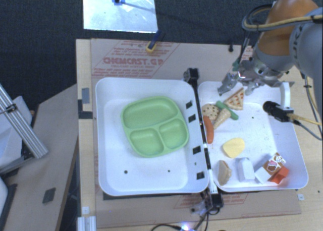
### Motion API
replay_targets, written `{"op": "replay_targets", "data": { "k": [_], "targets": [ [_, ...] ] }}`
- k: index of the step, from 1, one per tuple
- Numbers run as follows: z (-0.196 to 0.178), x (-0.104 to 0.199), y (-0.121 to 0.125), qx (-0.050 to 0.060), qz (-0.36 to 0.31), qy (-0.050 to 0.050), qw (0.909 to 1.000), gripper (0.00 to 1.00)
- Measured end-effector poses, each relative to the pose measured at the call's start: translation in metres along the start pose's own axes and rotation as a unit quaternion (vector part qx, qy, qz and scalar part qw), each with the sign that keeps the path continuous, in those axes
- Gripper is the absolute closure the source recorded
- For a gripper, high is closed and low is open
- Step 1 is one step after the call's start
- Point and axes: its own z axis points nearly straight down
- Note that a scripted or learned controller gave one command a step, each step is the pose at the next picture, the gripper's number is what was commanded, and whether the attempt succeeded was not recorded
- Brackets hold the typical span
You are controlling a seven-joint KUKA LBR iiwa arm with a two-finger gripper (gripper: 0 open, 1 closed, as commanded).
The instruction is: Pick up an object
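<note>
While the grey arm with its orange band reaches in from the right, the two-finger gripper (236, 81) hangs over the far end of the right-hand shallow white bin (298, 160), low above its contents. The fingers (223, 86) look spread apart with nothing between them, though the metal parts are small and blurred, so I judge this rather than see it plainly.

Just below and toward the camera from the fingers lies the flat triangular toast-coloured sandwich piece (235, 99), the nearest thing to them and the likeliest target. Its long edge runs slantwise, from near the fingers down toward the bin's middle. Touching it on the left are a short green stick-shaped toy vegetable (225, 109) and a pale cone-shaped toy (220, 118), with a round speckled cookie (209, 110) and an orange carrot (208, 129) further left. A yellow rounded toy (233, 147) lies well nearer the camera.

Far to the left of the fingers, the other white bin (113, 174) holds a green three-compartment plastic tray (154, 125). Both bins rest on the counter (56, 124).

The coming move calls for a short descent, with the fingers set across the sandwich piece's slanted edge; the crowding neighbours could be caught instead.
</note>
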Motion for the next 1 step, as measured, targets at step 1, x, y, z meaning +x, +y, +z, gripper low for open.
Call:
{"op": "replay_targets", "data": {
  "k": [1],
  "targets": [
    [0.0439, 0.0007, -0.0064, 0.000, 0.002, 0.000, 1.0000, 0.00]
  ]
}}
